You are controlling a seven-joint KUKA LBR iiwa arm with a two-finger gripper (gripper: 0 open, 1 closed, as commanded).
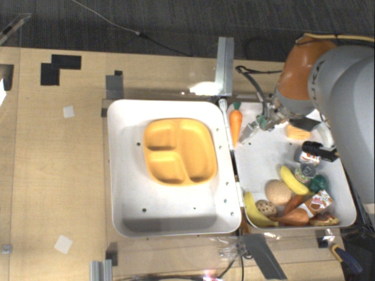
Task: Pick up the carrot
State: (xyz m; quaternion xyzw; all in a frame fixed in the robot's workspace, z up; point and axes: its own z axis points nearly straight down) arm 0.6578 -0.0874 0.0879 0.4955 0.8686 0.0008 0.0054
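Where the two white bins meet, the carrot (235,124) lies along the left wall of the right bin (266,151), at its far end, green top pointing away from the camera and orange tip toward it. The gripper (253,129) hangs just right of the carrot, near it but apart; its fingers (247,132) point down and left toward the bin floor, and nothing shows between them. Whether they stand open or closed cannot be told from this angle. The grey arm (345,92), with its orange band (299,69), enters from the right above the bin.

The near right corner of the right bin holds a cluster of toy foods: a banana (293,180), a second banana (256,211) against the near wall, a tan egg-shaped piece (278,191), a speckled cookie (267,207), a small can (306,163) and a yellow block (297,133) near the far right wall.

The left bin (126,157) carries a yellow divided plate (179,151), lying flat near its centre. Both bins rest on the wooden counter (53,174).
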